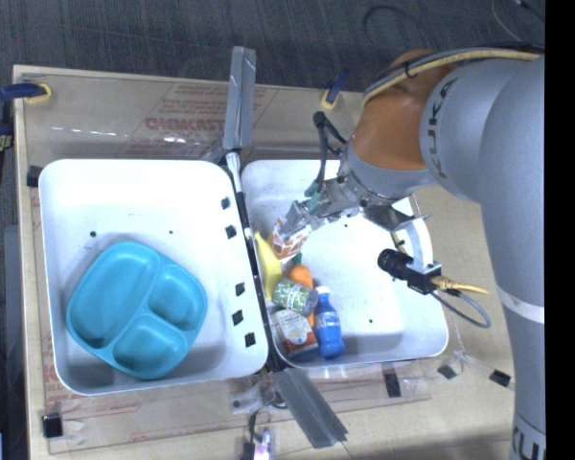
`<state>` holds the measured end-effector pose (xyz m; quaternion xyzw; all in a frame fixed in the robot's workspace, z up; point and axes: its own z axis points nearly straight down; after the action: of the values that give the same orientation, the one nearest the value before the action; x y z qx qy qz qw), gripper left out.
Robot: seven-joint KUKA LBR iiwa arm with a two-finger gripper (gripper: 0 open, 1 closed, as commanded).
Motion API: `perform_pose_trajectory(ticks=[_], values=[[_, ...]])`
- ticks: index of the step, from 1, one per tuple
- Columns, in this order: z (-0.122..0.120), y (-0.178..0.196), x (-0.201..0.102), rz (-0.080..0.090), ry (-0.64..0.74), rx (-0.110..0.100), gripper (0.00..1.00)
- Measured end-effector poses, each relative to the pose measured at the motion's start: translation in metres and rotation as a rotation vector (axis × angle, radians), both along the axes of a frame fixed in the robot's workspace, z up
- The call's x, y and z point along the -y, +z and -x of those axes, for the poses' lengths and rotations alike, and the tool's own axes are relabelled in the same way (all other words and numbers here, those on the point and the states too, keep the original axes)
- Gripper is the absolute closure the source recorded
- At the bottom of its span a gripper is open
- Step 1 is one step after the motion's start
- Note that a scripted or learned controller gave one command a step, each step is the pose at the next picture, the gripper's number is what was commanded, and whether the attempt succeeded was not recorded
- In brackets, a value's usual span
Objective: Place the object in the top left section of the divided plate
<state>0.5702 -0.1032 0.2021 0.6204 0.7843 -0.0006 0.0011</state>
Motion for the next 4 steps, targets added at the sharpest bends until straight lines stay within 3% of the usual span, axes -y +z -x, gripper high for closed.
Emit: perform_pose_trajectory(ticks=[1,2,3,4], values=[[0.031,0.001,-0.072,-0.001,-0.019,-0.004,1.0],[0.086,-0.06,0.012,0.0,-0.023,-0.003,1.0],[0.093,0.03,-0.082,-0.002,-0.242,-0.001,1.0],[0.092,0.039,-0.082,-0.002,-0.236,-0.004,1.0]])
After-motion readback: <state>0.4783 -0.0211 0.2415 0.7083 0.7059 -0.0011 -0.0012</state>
